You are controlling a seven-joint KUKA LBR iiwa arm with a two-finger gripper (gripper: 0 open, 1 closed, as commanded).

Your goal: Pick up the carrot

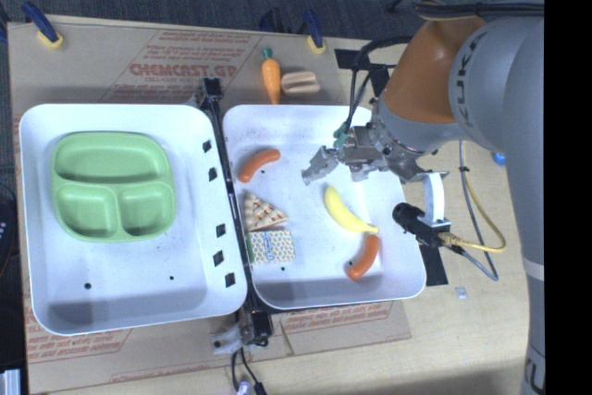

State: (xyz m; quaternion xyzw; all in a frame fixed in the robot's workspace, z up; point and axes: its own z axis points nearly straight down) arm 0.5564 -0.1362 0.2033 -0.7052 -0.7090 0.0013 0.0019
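Observation:
The carrot (270,79), orange with a green top, lies on the cardboard just behind the right bin (305,120), outside it and next to a small brown bun (300,84). My gripper (320,166) hangs over the middle of the right bin, pointing left. It is well in front of the carrot and to its right, apart from it. I see nothing held in it.
The right bin holds a red sausage (258,164), a banana (346,211), a second sausage (363,257), a waffle wedge (263,212) and a blue-white packet (271,246). A green divided plate (113,185) sits in the left bin (37,227). Blue clamps (314,30) grip the cardboard's back edge.

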